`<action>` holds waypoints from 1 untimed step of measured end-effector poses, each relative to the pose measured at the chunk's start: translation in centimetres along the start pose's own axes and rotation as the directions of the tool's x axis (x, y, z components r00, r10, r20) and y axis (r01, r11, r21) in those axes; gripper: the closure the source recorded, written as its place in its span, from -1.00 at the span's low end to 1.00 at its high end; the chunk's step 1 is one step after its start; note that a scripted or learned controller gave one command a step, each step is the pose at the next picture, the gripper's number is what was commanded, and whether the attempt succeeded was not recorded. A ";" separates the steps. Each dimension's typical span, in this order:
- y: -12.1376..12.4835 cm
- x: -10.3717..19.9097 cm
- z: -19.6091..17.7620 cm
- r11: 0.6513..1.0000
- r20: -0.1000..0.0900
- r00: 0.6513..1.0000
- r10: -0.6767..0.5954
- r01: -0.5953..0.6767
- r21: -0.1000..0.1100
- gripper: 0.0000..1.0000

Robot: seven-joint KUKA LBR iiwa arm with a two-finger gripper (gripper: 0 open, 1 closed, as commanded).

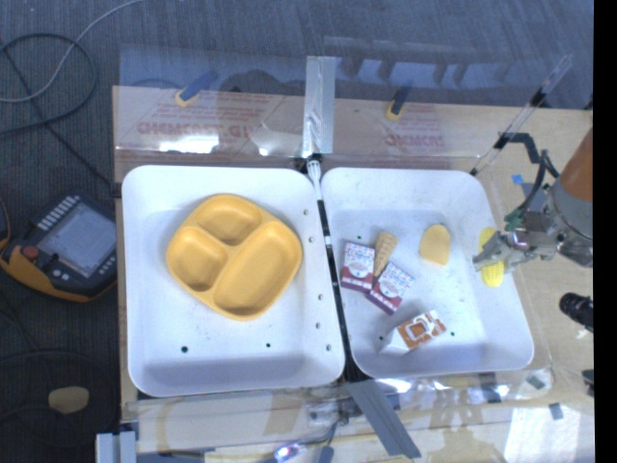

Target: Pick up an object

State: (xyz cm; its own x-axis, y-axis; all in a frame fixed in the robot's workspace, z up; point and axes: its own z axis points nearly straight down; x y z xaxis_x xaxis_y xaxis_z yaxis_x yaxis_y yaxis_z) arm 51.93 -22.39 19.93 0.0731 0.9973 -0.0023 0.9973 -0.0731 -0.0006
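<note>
The gripper (503,249) hovers at the right bin's (453,360) right rim, jaws seemingly clamped on a small yellow corn-like toy (493,270), probably light, stiff and slick, best pinched across its middle.

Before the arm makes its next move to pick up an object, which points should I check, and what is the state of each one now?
1. Tool is over the right bin: ok, at its right rim.
2. A target lies near the tool: ok, a small yellow object sits just below it at the rim.
3. Object between the fingers: cannot tell.
4. Other items stay apart from that target: ok, the yellow wedge, cone, two red packets and orange packet lie further left.
5. Left bin plays no part: ok, it holds the yellow divided plate.
</note>
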 end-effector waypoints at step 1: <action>-0.9 1.8 8.9 0.907 -0.002 0.907 0.422 -0.422 0.006 1.00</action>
State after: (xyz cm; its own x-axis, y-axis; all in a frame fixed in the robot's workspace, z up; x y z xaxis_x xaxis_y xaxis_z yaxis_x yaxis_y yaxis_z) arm 51.12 -20.52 11.06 0.4869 0.8735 0.0000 0.8734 -0.4869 -0.0060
